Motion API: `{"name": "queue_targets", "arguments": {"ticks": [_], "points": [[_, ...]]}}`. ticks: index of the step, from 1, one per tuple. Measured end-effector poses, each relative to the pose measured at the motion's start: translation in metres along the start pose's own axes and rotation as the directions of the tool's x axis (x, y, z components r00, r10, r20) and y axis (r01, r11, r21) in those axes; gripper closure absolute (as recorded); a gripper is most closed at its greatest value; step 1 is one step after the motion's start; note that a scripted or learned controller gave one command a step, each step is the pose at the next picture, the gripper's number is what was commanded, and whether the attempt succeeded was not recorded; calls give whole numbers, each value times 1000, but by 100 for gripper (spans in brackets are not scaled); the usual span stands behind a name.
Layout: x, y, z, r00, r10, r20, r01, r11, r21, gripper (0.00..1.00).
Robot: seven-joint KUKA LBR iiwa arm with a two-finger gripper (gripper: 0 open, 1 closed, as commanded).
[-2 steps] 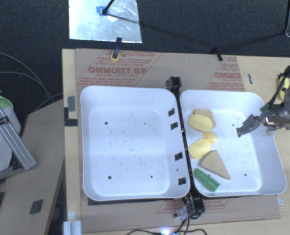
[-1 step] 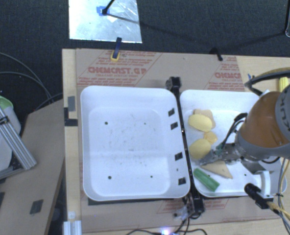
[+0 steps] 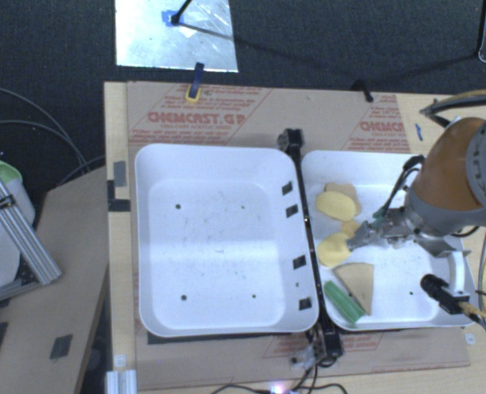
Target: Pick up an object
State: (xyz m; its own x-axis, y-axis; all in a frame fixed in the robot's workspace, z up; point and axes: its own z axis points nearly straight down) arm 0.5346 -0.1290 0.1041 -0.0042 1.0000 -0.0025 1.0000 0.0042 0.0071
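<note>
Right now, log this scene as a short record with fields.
arm: reaches in from the right, gripper low over the right bin
right bin contents: two yellow pieces, a tan wedge, a green stick
gripper position: between the two yellow pieces, close to the lower one
left bin: white, beside the right bin

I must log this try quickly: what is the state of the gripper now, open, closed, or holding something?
Gripper: cannot be told; it is low in the right bin, among the yellow pieces.
</note>
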Motion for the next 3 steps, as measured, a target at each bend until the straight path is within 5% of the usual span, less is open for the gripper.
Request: {"name": "queue_targets", "arguments": {"ticks": [1, 3], "points": [[37, 23, 21, 1000, -4, -4, 4, 1000, 5, 0], [39, -48, 19, 1000, 5, -3, -5, 1000, 4, 0]]}}
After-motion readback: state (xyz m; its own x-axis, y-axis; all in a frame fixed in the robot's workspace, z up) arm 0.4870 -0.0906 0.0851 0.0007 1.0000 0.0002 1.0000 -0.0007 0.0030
